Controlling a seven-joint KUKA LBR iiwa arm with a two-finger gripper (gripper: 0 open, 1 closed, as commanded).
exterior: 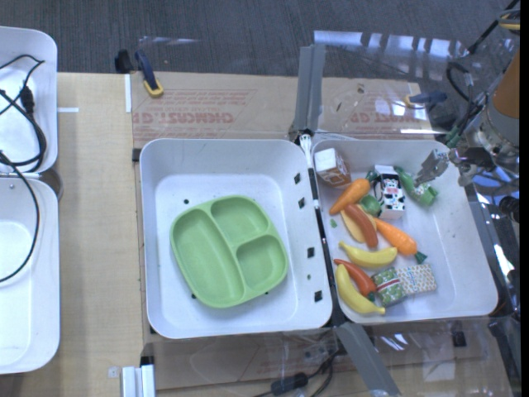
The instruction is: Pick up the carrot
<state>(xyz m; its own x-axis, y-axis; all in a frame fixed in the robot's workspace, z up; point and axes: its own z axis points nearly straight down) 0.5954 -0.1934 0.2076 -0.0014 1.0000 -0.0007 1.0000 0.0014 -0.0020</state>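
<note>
Green divided plate (228,251) alone in left bin (157,222), carrot (395,236) right of it in right bin's (471,246) toy-food pile beside sausage (362,225) and above bananas (369,256), gripper (431,167) further right near bin's far edge, apparently staging a descent, finger state unclear.

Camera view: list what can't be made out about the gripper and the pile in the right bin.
- Gripper: small and blurred at the right bin's far side; finger state unreadable.
- Arm: cut off by the right edge.
- Carrot: its upper end is tucked under the cow-print toy.
- Snack packet: print too small to read.
</note>
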